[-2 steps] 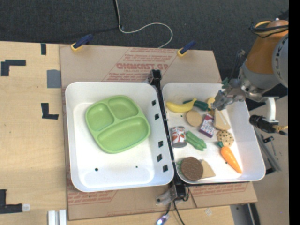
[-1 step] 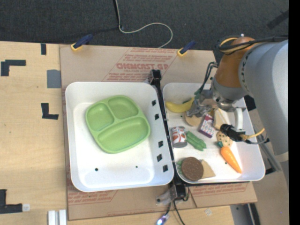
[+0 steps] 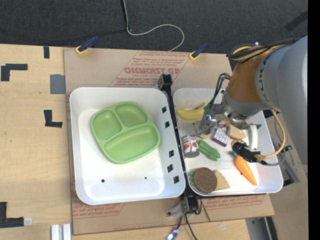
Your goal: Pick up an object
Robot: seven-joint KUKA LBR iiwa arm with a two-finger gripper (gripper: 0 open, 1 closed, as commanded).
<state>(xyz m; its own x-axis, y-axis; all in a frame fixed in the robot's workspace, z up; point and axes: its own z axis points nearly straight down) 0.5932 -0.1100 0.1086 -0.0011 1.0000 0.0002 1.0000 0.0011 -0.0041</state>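
Note:
My gripper (image 3: 206, 125) reaches down into the right bin (image 3: 267, 184), just below a yellow banana (image 3: 190, 113) and above a green pepper-like toy (image 3: 209, 150). Beside it lie a purple packet (image 3: 220, 135), a small red and white can (image 3: 190, 146), an orange carrot (image 3: 245, 169) and a brown cookie on a cracker (image 3: 204, 179). The grey arm with its orange band (image 3: 246, 79) hides the bin's back right corner. I see nothing clearly between the fingers.
The left bin (image 3: 82, 149) holds a green divided plate (image 3: 125, 131). Both bins rest on a cardboard sheet (image 3: 145, 66) held by clamps. A cable runs across the dark floor behind.

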